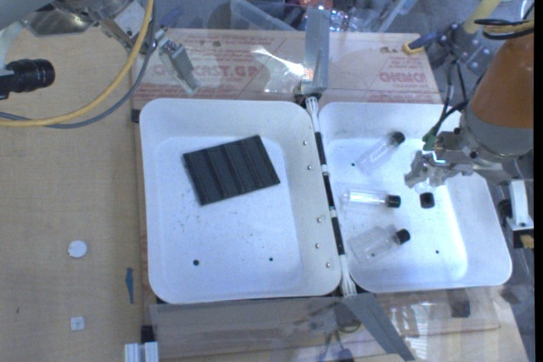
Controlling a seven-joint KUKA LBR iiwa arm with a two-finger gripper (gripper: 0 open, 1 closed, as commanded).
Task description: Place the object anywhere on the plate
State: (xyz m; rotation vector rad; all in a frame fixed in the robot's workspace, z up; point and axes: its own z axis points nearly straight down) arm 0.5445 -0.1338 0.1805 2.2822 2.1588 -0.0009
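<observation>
There are two flat white bins side by side on the desk. In the left white bin point(161, 208) lies a dark grey ridged square plate point(231, 169). Nothing sits on the plate.

In the right white bin point(475, 258) lie three small clear plastic tubes with black caps. One clear tube point(379, 150) is near the top. The middle clear tube point(371, 199) lies just below it. The lowest clear tube point(376, 242) is near the bottom. A small black cap point(427, 200) lies alone close by.

The grey gripper point(433, 167) hangs over the right bin, just above the loose cap. I cannot tell how it is set, and I see no tube in it.

So the job looks like it has hardly begun. A tube must be picked up, carried across to the left bin, and put down on the plate.
</observation>
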